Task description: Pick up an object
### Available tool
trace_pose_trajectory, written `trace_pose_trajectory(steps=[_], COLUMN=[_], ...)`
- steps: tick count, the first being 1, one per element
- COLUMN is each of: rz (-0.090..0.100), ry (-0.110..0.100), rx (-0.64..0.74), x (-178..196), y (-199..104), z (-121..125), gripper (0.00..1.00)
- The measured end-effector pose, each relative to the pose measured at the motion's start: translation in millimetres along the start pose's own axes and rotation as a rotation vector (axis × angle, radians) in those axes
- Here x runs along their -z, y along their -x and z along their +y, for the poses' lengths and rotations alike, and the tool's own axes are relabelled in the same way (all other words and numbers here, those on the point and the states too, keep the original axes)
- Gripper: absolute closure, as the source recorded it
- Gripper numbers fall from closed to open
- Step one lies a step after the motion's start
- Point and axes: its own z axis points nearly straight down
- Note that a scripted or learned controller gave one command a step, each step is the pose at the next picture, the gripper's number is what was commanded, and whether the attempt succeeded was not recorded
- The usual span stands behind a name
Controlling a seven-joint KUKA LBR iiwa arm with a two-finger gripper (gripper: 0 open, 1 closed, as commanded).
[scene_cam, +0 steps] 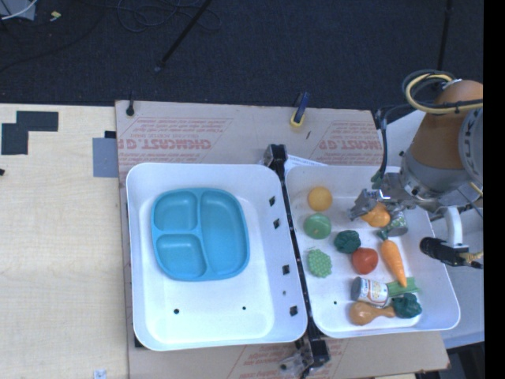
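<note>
My gripper [379,212] hangs over the upper right part of the right bin [450,310], and its grey fingers are shut on a small orange object [378,217]. Just below it lie a carrot [393,263], a red tomato [364,260] and a dark green vegetable [347,241]. To its left sit a yellow-orange ball [319,198] and a green round fruit [317,226]. A pale green bumpy piece [319,262] rests near the bin's left wall.
At the right bin's front lie a small labelled bottle [371,290], a yellow gourd [363,314] and a dark green piece [408,306]. The left bin [150,306] holds a blue divided plate [199,234]. A divider with black clips [286,243] separates the bins.
</note>
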Motion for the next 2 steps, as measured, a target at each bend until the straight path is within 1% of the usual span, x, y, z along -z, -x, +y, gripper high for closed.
trace_pose_trajectory(steps=[1,2], rz=[-0.001,0.000], ry=[0.003,0.001], rx=[0.007,0.007], x=[51.4,88.3], y=[-1.8,-0.4], z=[10.5,10.7], gripper=[1.00,1.00])
